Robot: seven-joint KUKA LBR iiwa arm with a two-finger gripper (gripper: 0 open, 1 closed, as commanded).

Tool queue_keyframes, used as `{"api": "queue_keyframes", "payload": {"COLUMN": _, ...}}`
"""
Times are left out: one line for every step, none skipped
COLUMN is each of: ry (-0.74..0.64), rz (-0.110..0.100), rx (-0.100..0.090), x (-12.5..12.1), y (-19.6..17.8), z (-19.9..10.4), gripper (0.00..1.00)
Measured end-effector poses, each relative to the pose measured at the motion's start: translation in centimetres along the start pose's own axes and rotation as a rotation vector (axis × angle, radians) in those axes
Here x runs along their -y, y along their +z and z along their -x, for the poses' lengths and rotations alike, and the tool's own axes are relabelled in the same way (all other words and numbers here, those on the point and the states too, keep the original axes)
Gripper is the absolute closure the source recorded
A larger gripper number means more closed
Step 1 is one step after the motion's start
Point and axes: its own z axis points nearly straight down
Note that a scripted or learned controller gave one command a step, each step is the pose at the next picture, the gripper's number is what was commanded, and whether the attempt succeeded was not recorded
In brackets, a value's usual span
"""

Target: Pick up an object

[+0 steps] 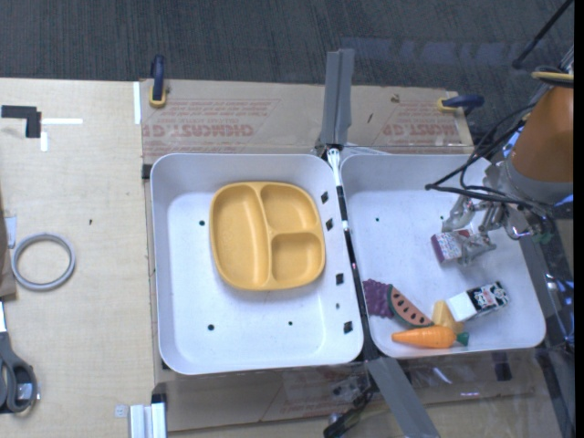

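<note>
Hovering in the right bin (383, 185), the hand (464, 245), grip state unclear, should lift straight, clear of the carrot (424, 337).

Two white bins (173, 336) on a pale wood worktop (73, 181). Mustard-yellow divided plate (267, 235) in the left bin. In the right bin: orange carrot (424, 337), red-and-green watermelon slice (408, 309), purple piece (376, 294), and a black-and-white patterned carton (478, 300). A grey ring (41, 261) on the wood.
</note>
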Motion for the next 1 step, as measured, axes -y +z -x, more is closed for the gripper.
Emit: {"api": "queue_keyframes", "payload": {"ry": 0.026, "rz": 0.001, "rx": -0.001, "x": -0.96, "y": 0.02, "z": -5.42, "gripper": 1.00}}
